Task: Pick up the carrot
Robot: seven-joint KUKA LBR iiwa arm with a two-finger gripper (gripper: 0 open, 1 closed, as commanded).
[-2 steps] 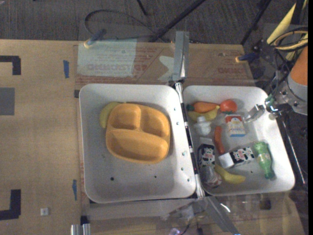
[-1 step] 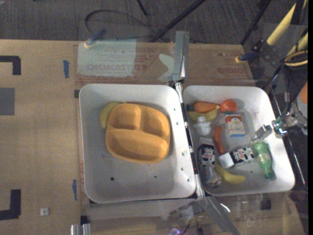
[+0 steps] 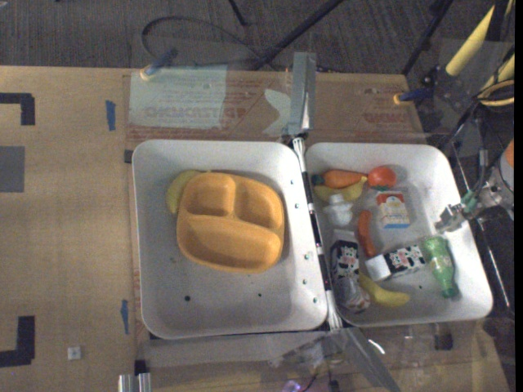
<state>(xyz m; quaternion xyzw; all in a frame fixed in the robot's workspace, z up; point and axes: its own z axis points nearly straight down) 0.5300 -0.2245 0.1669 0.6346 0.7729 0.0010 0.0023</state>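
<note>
Approach step: carrot [image 3: 343, 178] lies at far left of right bin [image 3: 470, 296], touching a banana [image 3: 347, 193]. Gripper [image 3: 454, 215] sits over the bin's right edge, nothing in it, open or closed cannot tell. Next: move left and far, then descend

A yellow banana [image 3: 179, 188] lies half hidden under the orange tray [image 3: 231, 221]; the fingers [image 3: 454, 216] are too blurred to read.
</note>
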